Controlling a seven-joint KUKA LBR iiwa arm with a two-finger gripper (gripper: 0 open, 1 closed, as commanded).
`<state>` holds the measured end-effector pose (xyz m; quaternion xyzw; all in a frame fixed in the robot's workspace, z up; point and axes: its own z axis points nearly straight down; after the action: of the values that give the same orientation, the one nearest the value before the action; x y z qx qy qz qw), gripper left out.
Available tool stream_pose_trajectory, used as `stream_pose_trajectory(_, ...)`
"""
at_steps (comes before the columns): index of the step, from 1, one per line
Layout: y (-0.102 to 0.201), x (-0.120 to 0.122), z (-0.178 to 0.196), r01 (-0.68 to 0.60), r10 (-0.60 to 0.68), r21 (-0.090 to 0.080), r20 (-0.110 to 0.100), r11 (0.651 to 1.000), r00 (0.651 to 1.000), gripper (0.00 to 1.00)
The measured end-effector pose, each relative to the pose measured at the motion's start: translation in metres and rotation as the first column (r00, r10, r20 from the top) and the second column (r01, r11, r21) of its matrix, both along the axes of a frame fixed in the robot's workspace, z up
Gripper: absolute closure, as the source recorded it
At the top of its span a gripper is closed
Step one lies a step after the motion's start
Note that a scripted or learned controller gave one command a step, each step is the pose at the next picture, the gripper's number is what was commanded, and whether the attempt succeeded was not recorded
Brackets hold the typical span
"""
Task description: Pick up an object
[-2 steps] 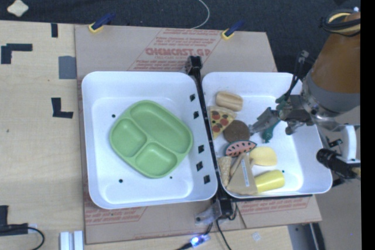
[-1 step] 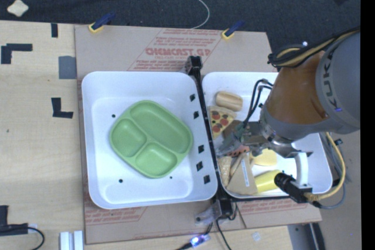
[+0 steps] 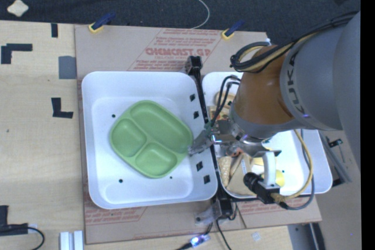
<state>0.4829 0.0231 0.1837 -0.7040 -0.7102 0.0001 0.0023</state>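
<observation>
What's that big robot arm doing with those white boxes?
The robot arm is reaching in from the right to try to pick something up. Its gripper sits low over the wall between the two white bins, right at the edge of a green divided plate lying in the left bin. Nothing is seen held between its fingers.

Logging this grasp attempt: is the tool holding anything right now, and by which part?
It cannot be told. The tool sits at the right edge of the green divided plate in the left bin, but a hold isn't visible.
</observation>
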Motion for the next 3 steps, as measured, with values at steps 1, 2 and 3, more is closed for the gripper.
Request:
stream_pose_trajectory(1,0.034,0.002,0.224,0.002,-0.002,0.001,0.021,1.0,1.0,0.0)
stream_pose_trajectory(2,0.033,0.001,0.224,0.006,-0.006,-0.005,0.001,1.0,1.0,1.0)
stream_pose_trajectory(3,0.102,0.001,0.328,-0.001,0.001,0.001,0.014,1.0,1.0,1.0)
